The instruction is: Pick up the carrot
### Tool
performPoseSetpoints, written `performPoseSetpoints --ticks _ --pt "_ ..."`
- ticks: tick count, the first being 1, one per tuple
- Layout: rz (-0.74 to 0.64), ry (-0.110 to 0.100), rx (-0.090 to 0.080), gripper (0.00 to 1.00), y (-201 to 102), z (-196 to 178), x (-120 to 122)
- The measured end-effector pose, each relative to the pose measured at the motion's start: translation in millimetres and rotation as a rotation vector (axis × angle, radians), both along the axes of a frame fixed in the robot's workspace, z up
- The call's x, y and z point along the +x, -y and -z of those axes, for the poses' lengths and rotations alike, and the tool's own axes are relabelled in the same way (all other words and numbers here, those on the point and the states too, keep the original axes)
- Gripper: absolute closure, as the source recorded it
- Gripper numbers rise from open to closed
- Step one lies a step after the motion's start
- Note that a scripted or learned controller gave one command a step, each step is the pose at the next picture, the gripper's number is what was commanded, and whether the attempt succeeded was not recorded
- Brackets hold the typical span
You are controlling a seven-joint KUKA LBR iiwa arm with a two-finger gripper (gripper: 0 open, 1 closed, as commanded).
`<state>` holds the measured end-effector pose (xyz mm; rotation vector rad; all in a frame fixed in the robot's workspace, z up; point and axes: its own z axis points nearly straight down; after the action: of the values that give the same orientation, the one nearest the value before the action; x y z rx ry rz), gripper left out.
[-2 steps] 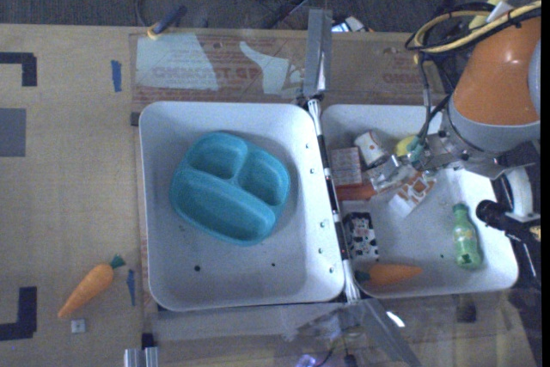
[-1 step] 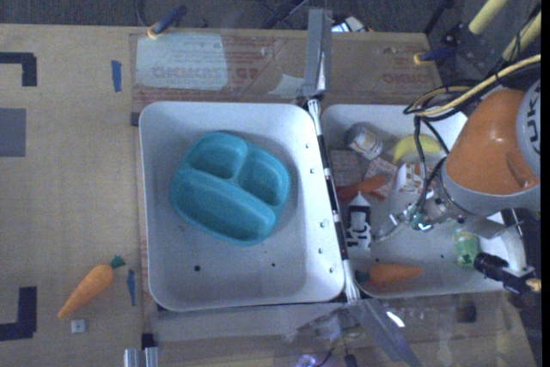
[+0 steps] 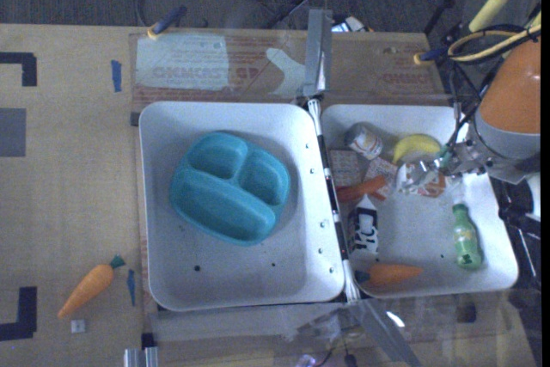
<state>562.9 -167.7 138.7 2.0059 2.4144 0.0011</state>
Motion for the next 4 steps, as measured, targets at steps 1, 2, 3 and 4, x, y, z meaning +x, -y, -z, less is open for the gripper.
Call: performPoseSetpoints --ticks 1,2,3,4 --pt "-0.140 0.001 -0.001 0.00 32 -48 -13" --pt "-0.055 0.000 0.003 0.00 8 51 -82" --pt "0.100 -0.004 0.017 0.00 29 37 -80" --pt "-0.096 0.001 -0.001 0.00 53 -91 -28"
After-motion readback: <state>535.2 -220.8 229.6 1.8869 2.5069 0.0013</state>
